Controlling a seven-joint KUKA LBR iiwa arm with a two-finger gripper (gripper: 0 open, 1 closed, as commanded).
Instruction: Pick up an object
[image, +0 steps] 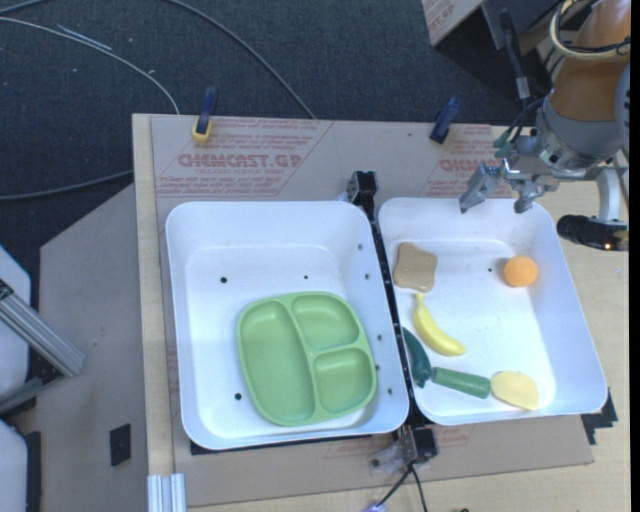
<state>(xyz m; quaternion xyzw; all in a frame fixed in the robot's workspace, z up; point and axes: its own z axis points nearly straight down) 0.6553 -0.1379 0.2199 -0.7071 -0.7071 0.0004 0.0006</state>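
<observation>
Nearest, well below the gripper (497, 196), lie a glossy pale-yellow lemon-shaped piece (515, 389), a green tool (444, 376) and a curved banana (436, 332). Closer to it sit a toast-shaped slab (414, 266) and round orange (520, 271). The gripper hangs over the right bin's (575, 330) far rim, fingers spread, pinching nothing.

Two white bins (200, 240) sit on a pale tan board (300, 160) printed with reddish lettering. The left bin holds a light green divided plate (305, 355). In the right bin (570, 330) are a tan slice of bread (415, 266), an orange ball (520, 271), a yellow banana (437, 333), a dark green vegetable-shaped piece (445, 377) and a pale yellow lemon-like piece (516, 389). The arm (590, 70) is grey with an orange band, and its end effector (497, 196) is metallic grey. Blue clamps (446, 118) grip the board's far edge, one with a yellow tip (203, 128). The floor (90, 100) is dark grey-blue carpet crossed by pale cables (120, 60).
</observation>
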